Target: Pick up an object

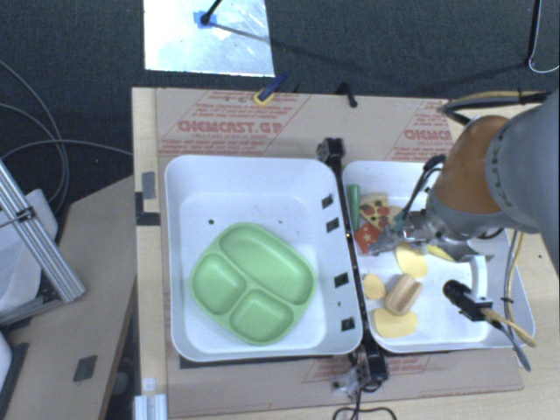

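Nearest the camera, at the near edge of the right bin [503,344], lies a pale yellow piece [395,324], with a tan wooden cylinder [403,293] just beyond it. Low in this bin, toward its left wall, the gripper [378,241] points left; whether it is spread or pressed together cannot be told, and nothing is visibly held in it. A red-and-orange printed piece [374,211] sits just on its far side, beside a green stick [353,205] lying along the wall. A yellow round piece [410,262] lies just near and right of the tip. Judging by this, the printed piece is the closest target. From the right the arm [490,173] reaches in, wrist bent down. In the left bin [254,178] rests a green divided plate [253,282].
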`<state>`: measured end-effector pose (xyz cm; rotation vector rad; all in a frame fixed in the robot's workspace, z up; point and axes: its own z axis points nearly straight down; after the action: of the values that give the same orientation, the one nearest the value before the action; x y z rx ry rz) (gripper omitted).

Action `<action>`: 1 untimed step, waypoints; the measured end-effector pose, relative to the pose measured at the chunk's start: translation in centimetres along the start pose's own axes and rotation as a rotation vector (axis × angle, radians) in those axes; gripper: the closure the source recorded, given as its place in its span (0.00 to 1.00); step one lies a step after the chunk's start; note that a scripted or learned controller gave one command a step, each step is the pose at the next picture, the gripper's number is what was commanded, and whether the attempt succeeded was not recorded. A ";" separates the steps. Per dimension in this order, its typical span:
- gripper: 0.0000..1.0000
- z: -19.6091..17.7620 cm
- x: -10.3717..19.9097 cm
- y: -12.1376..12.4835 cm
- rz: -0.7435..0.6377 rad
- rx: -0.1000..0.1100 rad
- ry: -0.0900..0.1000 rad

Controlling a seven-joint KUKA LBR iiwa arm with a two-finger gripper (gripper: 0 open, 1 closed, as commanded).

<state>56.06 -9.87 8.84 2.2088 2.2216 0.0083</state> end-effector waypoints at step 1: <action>0.00 -10.2 9.2 -7.3 -0.005 0.003 0.006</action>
<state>48.59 -0.69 19.00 2.2075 2.2325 0.0115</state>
